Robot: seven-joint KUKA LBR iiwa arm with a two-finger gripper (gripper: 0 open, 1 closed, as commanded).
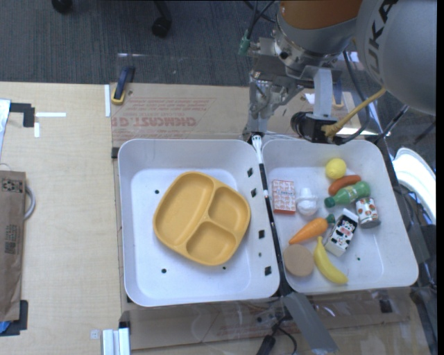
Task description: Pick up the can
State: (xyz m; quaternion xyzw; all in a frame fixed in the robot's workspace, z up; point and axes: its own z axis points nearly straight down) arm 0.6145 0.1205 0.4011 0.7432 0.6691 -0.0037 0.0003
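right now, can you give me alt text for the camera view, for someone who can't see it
A grey robot arm's gripper hangs above the far edge of two white bins, away from the small can lying among toy foods in the right bin. The left bin holds a yellow divided plate.

Grey arm [409, 48] with orange band [319, 14], black lettering.
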